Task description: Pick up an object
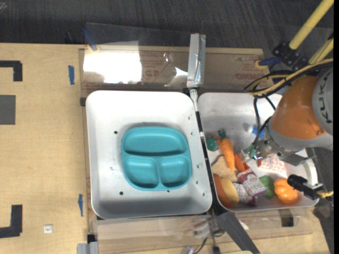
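at 3 o'clock, arm (304, 110): reaches in from the right edge, its orange band over the right bin's far right side.
gripper (258, 151): low over the right bin, just right of the carrot's upper half; whether it is open or closed, and whether it has hold of anything, cannot be told.
right bin (228, 107): white, shallow; its upper half is bare floor, its lower half is crowded.
carrot (228, 152): orange, lying along a 12-to-6 line near the bin's left wall, green top at 12 o'clock.
toy pile (249, 187): packed along the bin's 6 o'clock rim, pieces touching one another; a tan piece at 7 o'clock against the left wall.
orange fruit (286, 192): at 5 o'clock, close to the lower rim, just beside a green piece (266, 186).
left bin (100, 115): white, its right rim touching the right bin's left rim.
teal tray (155, 157): three compartments, centred in the left bin, with bare floor all round it, widest at 12 o'clock.
bench (37, 142): tan board, open at 9 o'clock.
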Controlling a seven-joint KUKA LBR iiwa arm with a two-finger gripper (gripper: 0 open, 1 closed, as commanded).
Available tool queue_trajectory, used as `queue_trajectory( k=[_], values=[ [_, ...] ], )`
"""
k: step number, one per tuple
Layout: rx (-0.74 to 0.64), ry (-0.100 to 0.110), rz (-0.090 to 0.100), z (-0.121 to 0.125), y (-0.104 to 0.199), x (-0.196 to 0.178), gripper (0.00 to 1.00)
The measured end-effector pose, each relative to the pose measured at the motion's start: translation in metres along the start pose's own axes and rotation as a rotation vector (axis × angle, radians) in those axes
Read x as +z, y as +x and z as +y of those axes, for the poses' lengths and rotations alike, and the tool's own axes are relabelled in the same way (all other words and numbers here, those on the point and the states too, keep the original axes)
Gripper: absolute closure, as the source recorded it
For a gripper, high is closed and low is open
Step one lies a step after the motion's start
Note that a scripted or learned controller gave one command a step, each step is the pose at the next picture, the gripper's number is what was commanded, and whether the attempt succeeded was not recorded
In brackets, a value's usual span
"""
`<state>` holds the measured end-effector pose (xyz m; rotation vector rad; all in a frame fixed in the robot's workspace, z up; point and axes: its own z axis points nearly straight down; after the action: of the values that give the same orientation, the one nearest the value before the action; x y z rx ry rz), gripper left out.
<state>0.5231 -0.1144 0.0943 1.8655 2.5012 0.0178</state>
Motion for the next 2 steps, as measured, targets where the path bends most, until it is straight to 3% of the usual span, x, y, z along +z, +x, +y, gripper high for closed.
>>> queue_trajectory(
  k=[1, 2],
  values=[
    [0.34, 0.026, 0.007, 0.02, 0.041, -0.088, 1.0],
    [0.475, 0.022, 0.006, 0.013, 0.014, 0.008, 1.0]
  ],
)
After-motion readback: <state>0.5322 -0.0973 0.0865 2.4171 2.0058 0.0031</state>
